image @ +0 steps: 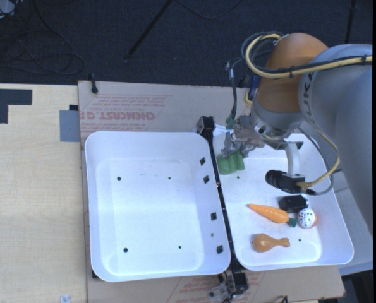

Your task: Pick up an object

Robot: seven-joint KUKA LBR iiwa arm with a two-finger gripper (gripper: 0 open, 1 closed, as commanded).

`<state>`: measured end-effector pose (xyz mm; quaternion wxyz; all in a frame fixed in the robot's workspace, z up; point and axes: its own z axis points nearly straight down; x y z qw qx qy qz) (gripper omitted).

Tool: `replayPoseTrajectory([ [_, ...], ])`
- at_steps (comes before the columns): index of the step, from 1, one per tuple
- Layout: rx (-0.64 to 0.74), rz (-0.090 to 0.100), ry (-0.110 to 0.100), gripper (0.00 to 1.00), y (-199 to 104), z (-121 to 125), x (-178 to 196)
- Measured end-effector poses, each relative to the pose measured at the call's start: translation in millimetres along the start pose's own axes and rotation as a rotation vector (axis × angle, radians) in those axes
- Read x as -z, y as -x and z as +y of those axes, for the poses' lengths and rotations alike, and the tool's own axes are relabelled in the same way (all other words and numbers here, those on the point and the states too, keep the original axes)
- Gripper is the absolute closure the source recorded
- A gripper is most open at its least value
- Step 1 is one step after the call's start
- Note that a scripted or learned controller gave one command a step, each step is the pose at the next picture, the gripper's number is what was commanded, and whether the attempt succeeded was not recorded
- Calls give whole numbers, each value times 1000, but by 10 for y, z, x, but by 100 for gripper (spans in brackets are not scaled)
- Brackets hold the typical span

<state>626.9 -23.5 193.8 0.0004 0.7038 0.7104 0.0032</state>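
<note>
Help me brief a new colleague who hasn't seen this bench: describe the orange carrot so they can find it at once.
Of the two white bins, take the right bin, under the arm. Towards its near side lies the carrot, pointing left. It is bright orange and tapered, unlike the duller tan drumstick-shaped toy in front of it and the small white ball at its thick end.

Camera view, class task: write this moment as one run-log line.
end effector: at green block, right bin far-left corner | grip: unclear | carrot, ball, drumstick: lying in right bin
</note>
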Motion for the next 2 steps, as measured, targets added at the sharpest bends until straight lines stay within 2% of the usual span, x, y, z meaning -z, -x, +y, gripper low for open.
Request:
replayPoseTrajectory([
  [1, -4, -1, -8, 100, -544, -493, 546],
  [2, -5, -2, -11, 100, -971, -673, 544],
])
